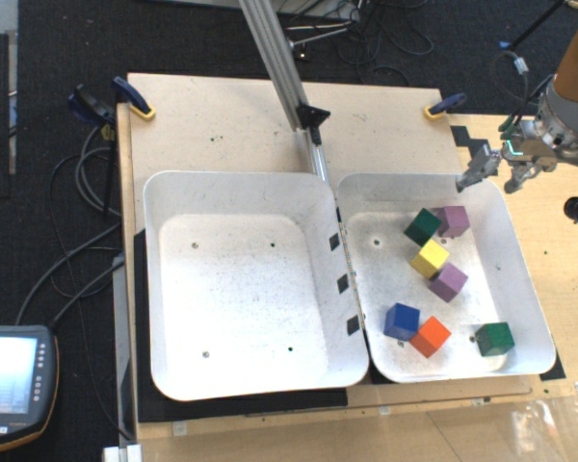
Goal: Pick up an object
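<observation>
My gripper (495, 173) hangs above the back right corner of the right bin (520, 258), fingers spread open and nothing between them. Below and to its left in that bin lie several cubes. A dark green cube (423, 226) touches a purple cube (453, 221). A yellow cube (430, 258) sits just in front of them, with a second purple cube (449, 281) beside it. Nearer the front are a blue cube (402, 320), an orange cube (431, 336) against it, and a green cube (494, 339) at the front right.
The left bin (173, 258) stands beside the right one on the bench. A slanted metal pole (275, 51) crosses the back and ends near the bins' shared edge. Clamps (135, 99) sit at the board's back corners. A teach pendant (14, 383) lies at the lower left.
</observation>
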Robot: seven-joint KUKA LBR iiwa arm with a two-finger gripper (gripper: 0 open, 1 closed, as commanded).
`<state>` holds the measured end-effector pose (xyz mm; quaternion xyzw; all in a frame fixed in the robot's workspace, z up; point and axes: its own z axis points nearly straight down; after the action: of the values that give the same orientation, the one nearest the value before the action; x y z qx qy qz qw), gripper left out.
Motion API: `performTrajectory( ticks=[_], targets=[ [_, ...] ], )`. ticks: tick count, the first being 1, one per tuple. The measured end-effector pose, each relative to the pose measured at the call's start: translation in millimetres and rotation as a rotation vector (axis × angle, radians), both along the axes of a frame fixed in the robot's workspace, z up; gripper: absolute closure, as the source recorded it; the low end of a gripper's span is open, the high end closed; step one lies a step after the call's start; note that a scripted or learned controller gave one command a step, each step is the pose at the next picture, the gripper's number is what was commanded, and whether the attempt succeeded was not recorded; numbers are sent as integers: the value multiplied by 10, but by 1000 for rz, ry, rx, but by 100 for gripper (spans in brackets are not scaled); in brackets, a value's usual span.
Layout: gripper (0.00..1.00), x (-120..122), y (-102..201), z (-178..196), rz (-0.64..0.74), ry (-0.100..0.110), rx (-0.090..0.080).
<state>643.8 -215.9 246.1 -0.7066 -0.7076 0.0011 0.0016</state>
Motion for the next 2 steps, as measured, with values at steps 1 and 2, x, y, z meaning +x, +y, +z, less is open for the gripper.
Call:
performTrajectory(
  ticks=[1, 2],
  targets=[
    [0, 9, 4, 29, 2, -4, -2],
    [0, 59, 34, -598, 2, 1, 0]
  ],
)
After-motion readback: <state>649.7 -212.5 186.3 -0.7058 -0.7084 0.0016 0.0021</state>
